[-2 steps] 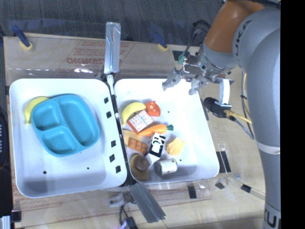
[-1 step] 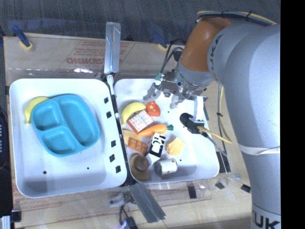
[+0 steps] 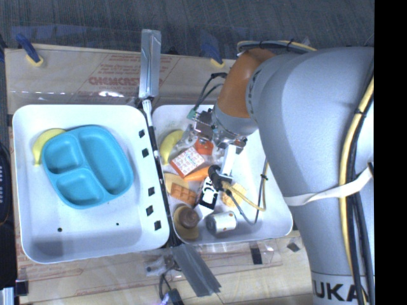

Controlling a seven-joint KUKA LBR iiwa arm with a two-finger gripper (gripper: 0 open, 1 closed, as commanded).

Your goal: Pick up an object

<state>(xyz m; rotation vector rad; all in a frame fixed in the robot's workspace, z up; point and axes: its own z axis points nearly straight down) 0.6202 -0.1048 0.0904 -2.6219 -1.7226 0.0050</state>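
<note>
The arm (image 3: 305,107) bends down from the right over the right bin (image 3: 275,216), wrist angled leftward. Its gripper (image 3: 205,132) sits low in the clutter beside a banana (image 3: 169,146). I cannot tell whether it is spread or closed.

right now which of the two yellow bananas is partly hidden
The yellow banana in the left bin, overlapped by the blue divided plate; the other banana lies uncovered in the right bin.

Two shallow bins stand side by side on the desk (image 3: 76,75).

Left white plastic bin (image 3: 25,234): a blue three-compartment plastic tray (image 3: 89,164) overlaps a yellow plastic banana (image 3: 43,142) at its rear left.

Right white plastic bin (image 3: 275,216): a second yellow banana (image 3: 168,145) lies by the left wall, with a red-and-white patterned box (image 3: 187,162) just right of it. In front lie a brown waffle piece (image 3: 178,188), then a brown round cup (image 3: 186,218). A silvery can (image 3: 222,222) lies right of the cup.
</note>
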